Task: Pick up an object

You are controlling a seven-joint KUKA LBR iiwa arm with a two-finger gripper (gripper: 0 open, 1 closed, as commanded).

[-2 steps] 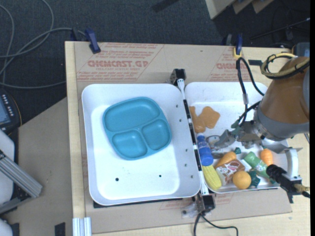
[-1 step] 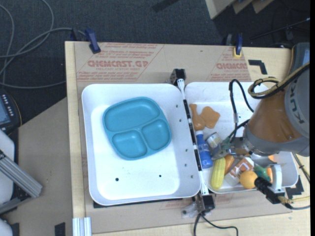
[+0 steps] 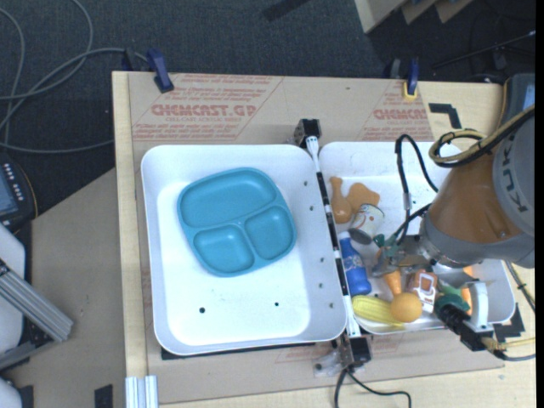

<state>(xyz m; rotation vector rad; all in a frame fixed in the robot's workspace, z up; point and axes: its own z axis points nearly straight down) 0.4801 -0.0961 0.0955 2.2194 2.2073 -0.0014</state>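
Camera view: arm reaches in from the right over the right bin point(image 3: 365, 153). The tool point(image 3: 393, 257) sits low among the clutter near that bin's front; whether it is spread or pressed together, cannot tell. Objects there: a blue bottle-like item point(image 3: 351, 264) against the left wall, a yellow banana-like piece point(image 3: 374, 312) at the front, an orange ball point(image 3: 406, 307) touching it, and a tan toy point(image 3: 353, 197) farther back. Left bin point(image 3: 170, 304) holds a blue divided tray point(image 3: 236, 220). Both bins rest on the table point(image 3: 204, 104).
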